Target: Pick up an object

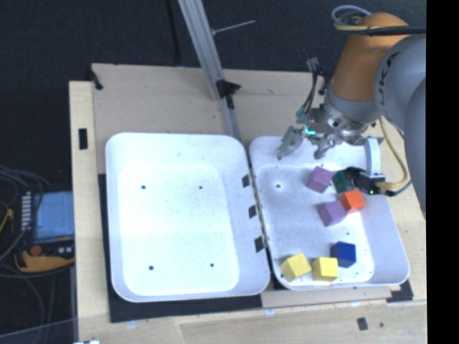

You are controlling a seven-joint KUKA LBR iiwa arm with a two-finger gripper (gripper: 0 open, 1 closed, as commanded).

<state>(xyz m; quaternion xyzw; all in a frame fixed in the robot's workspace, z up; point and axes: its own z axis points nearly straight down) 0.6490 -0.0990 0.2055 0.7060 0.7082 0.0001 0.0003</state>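
Pick not yet made; nothing is held.

Over the right bin (283, 192)'s far edge the gripper (307, 146) is spread open and empty. Purple blocks (320, 179), orange block (352, 201) and yellow blocks (296, 266) are left lying ungrasped.

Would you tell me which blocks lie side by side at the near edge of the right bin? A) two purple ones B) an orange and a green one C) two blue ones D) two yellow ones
D: two yellow blocks sit together at the right bin's near edge, left of the blue block.
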